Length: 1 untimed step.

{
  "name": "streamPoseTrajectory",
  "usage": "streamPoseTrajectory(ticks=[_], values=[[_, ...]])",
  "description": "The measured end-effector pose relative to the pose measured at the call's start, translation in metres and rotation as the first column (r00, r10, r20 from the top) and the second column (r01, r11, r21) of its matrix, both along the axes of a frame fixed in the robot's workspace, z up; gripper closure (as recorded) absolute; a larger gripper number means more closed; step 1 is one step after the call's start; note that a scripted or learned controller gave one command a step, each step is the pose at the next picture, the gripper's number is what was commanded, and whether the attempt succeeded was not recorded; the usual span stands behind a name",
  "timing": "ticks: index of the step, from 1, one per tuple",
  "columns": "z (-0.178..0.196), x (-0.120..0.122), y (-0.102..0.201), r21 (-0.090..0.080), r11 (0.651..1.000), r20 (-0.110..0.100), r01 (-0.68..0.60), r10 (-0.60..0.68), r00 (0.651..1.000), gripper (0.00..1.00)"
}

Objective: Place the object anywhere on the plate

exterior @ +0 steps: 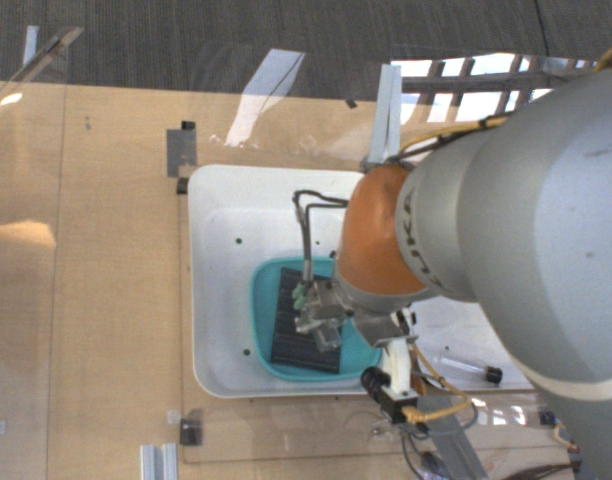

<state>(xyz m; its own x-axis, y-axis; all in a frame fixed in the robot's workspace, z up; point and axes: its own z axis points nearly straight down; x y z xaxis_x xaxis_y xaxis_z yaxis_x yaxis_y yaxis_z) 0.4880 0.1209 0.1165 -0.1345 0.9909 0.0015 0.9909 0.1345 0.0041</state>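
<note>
Dark ribbed rectangular object [304, 320] lies flat on the teal plate [262, 293] in the left bin [211, 268], long axis running near-to-far. Gripper [316, 313] sits directly over its right half, touching or just above; finger opening cannot be told. Release looks due.

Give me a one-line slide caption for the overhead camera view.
KUKA arm's end effector poised over a dark ridged object lying on the teal plate in a white bin.

A robotics lab: a grey industrial arm [526, 218] with loose cabling reaches over a white bin [216, 268] fixed by brackets on a wooden bench [86, 268].
</note>
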Motion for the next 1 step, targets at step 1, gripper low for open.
streamPoseTrajectory(ticks=[1], values=[[0.0001,0.0001,-0.0005,0.0,1.0,0.0,0.001,-0.001,1.0,0.0]])
